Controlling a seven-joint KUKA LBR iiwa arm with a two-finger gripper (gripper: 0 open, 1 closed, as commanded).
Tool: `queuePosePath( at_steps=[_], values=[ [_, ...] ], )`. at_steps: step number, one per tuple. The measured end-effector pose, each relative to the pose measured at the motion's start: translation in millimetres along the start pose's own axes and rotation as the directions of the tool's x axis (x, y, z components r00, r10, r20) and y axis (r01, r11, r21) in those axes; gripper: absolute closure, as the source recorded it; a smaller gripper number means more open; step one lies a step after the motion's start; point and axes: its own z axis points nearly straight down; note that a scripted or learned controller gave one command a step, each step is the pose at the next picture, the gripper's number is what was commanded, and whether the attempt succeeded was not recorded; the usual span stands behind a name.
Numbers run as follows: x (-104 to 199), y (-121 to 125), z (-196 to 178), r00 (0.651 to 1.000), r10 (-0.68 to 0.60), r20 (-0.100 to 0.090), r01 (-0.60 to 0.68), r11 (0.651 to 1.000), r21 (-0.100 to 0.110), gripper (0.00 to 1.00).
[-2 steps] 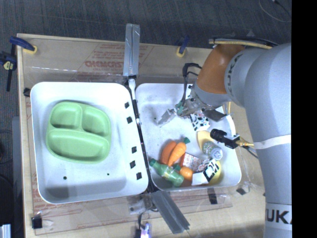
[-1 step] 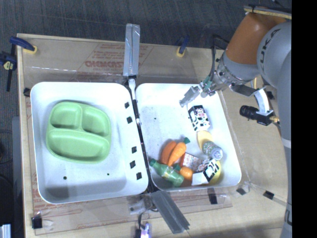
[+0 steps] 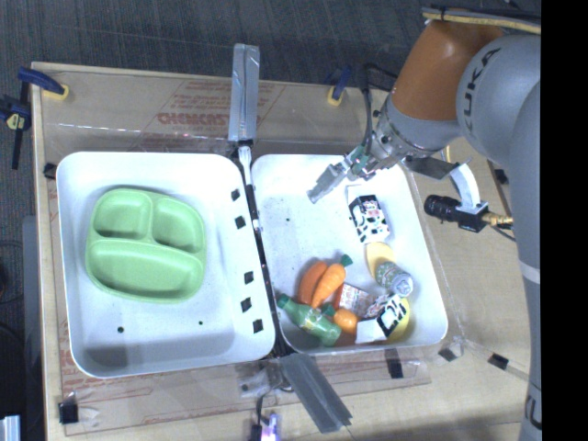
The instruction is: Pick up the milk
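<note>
A green divided plate (image 3: 145, 243) lies in the left bin (image 3: 73, 338). In the right bin (image 3: 285, 200), carrots (image 3: 317, 283), a green bottle (image 3: 308, 318) and a yellow item (image 3: 378, 257) crowd the near right corner.

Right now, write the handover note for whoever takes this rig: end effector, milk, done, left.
End effector: above the upper part of the right bin, carrying nothing; whether it is open or shut cannot be told.
Milk: cow-patterned carton lying on the right bin's floor, just right of and below the end effector, apart from the carrots and green bottle heaped at the near end.
Green tray: in the left bin.
Done: nothing gripped.
Left: descend on the milk, grip, lift.
</note>
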Motion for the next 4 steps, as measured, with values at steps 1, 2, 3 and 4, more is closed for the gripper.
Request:
queuePosePath(
  at_steps=[1, 2, 3, 4],
  values=[
    [-43.4, -33.3, 21.7, 0.997, -0.083, -0.001, 0.083, 0.997, 0.001, 0.0],
    [-50.0, -16.5, 59.7, 0.992, -0.124, -0.002, 0.124, 0.992, 0.001, 0.0],
    [-53.1, -13.9, 39.3, 0.996, -0.088, 0.002, 0.088, 0.996, -0.001, 0.0],
    [-54.4, -11.2, 39.4, 0.996, -0.089, 0.003, 0.089, 0.996, -0.002, 0.0]
  ],
)
